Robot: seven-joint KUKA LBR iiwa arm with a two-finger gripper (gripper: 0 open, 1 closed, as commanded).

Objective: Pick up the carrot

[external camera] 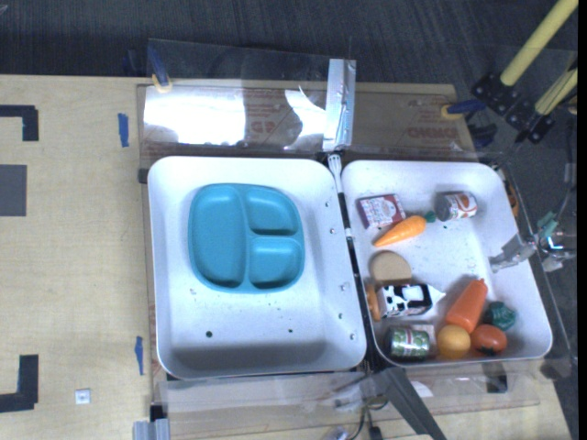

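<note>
The carrot, small, orange and tapered, lies at a slant in the upper middle of the right bin, its tip pointing down-left. It rests between a red packet and a round brown bread piece. My gripper is a grey metal shape at the right bin's right rim. It is well to the right of the carrot and touches none of the objects.
The right bin also holds a small can, a cow-patterned carton, a green can, a larger orange-red vegetable beside a green piece, a yellow fruit and a red tomato. A blue divided plate sits in the left bin.
</note>
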